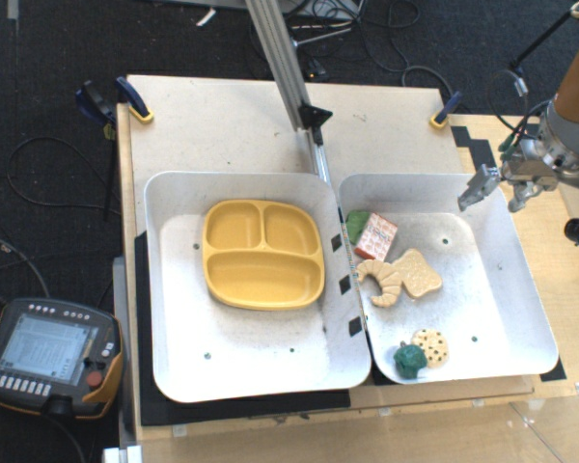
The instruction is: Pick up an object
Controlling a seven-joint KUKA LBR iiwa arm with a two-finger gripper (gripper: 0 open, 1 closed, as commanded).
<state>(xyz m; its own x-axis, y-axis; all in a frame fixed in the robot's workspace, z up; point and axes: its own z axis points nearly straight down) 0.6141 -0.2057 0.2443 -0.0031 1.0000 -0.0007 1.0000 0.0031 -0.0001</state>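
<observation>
Two-finger gripper point(503, 189) hangs over right white bin's point(521, 297) far right rim, fingers apart, nothing btwn them.

Likely target, flat tan giraffe-shaped toy point(401, 277), lies mid-bin: prob. light, stiff, thin; pinch across the body, w/ red-white box point(375, 236) just beside.

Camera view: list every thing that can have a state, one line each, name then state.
end effector: open, holding nothing, above the right bin's upper right corner.
yellow tray: upright in the left bin, compartments bare.
red and white box: lying in the right bin, beside the green piece.
tan animal figure: lying flat.
cookie: flat, touching the green broccoli.
pendant: screen lit.
</observation>
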